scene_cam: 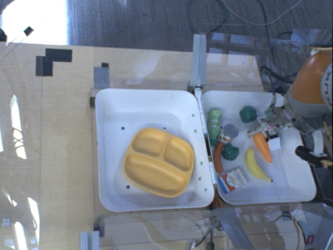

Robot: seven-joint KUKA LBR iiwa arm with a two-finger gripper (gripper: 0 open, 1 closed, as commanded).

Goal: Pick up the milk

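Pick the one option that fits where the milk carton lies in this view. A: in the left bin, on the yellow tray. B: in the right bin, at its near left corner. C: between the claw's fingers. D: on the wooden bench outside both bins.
B: the milk carton lies flat in the right bin, near its front left corner, just left of the banana.

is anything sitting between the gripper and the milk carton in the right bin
Yes. The gripper is over the carrot near the right bin's upper middle. The milk lies at the bin's lower left, and the banana lies roughly on the line between them, apart from the milk.
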